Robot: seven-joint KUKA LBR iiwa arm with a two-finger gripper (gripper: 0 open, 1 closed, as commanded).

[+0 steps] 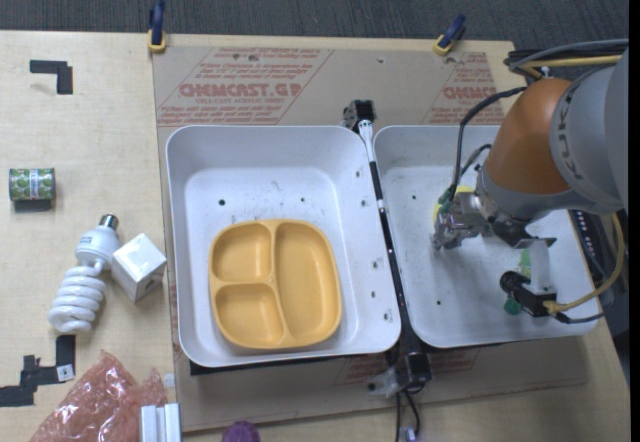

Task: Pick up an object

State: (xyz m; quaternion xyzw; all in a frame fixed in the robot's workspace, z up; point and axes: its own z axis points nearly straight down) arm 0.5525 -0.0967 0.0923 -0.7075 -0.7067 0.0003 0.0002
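claw (452, 230) low in right bin (420, 310), yellow tray (275, 283) in left bin (190, 230)

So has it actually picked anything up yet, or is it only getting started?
Nothing looks picked up yet. The gripper sits low in the right bin, with nothing visibly held. The yellow divided plate lies untouched in the left bin. The grasp and lift are still to come.

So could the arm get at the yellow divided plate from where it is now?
Probably yes. The yellow divided plate lies flat in the left bin with nothing on or over it, while the gripper is over the right bin. Only the low wall between the bins has to be crossed.
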